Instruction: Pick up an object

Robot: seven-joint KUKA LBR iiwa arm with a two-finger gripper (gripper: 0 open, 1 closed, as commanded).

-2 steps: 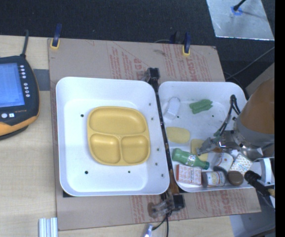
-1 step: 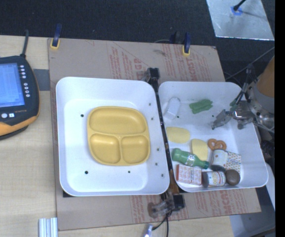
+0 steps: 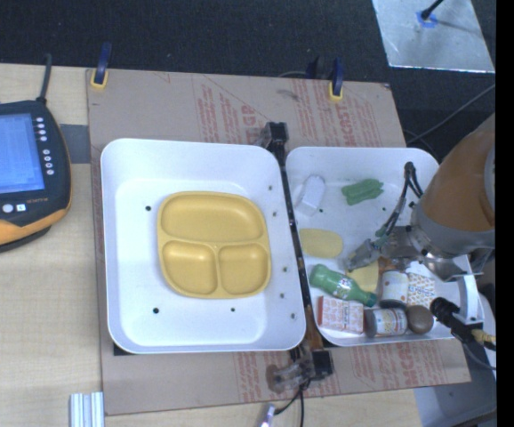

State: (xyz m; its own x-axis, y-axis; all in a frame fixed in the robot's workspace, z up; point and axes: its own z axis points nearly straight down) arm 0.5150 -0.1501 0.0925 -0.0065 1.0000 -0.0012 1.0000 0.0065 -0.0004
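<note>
Camera view: gripper [image 3: 370, 254] hangs low over the right bin's [image 3: 333, 160] crowded front edge, apparently choosing; jaw state unclear.

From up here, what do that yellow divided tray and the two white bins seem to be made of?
The yellow tray looks like moulded plastic with a smooth matte finish: even colour, rounded edges, three soft-edged compartments. The left bin and the right bin look like thin formed plastic, slightly glossy, with rounded corners and raised rims; coated metal can't be ruled out.
</note>
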